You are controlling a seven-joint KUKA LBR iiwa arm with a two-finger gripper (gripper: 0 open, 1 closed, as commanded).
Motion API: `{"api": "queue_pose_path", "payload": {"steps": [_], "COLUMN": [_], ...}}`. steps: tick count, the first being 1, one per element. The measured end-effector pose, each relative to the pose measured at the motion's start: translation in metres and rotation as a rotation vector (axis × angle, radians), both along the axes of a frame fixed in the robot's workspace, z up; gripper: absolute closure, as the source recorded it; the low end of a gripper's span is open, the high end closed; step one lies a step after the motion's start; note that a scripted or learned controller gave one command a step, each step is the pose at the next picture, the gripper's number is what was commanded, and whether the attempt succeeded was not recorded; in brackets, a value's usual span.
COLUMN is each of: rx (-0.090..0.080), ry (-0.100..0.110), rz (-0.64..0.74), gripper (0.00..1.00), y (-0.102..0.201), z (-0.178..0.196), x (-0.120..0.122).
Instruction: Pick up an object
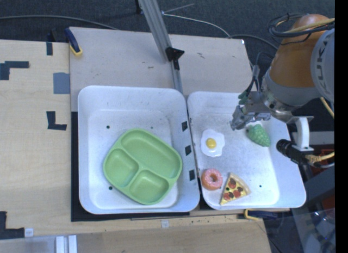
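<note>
Two white bins — left bin (89,137) with one green divided plate (142,166); right bin (283,189) with four toys: fried egg (212,142), donut (211,179), pizza slice (234,188), green vegetable (258,135). Gripper (241,120) just beside the vegetable — grip impossible to tell.

Green divided plate (142,166) is looking like smooth matt plastic; both white bins (92,110) are showing a scuffed, speckled finish, and the desk (27,137) is showing pale wood grain.

No legible text, partial lettering on the arm's grey casing (333,67), cut off, unreadable
</note>
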State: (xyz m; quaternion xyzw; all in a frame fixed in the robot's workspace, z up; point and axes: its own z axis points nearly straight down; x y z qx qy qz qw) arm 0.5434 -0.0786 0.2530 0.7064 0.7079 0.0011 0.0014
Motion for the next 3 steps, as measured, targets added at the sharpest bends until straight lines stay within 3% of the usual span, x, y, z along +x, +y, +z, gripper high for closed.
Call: {"api": "queue_pose_path", "payload": {"steps": [3], "rx": [0.001], "ry": [0.008], "rz": [0.004], "gripper": [1.0], "y": [0.159], "z": [-0.024], "x": [-0.021]}}
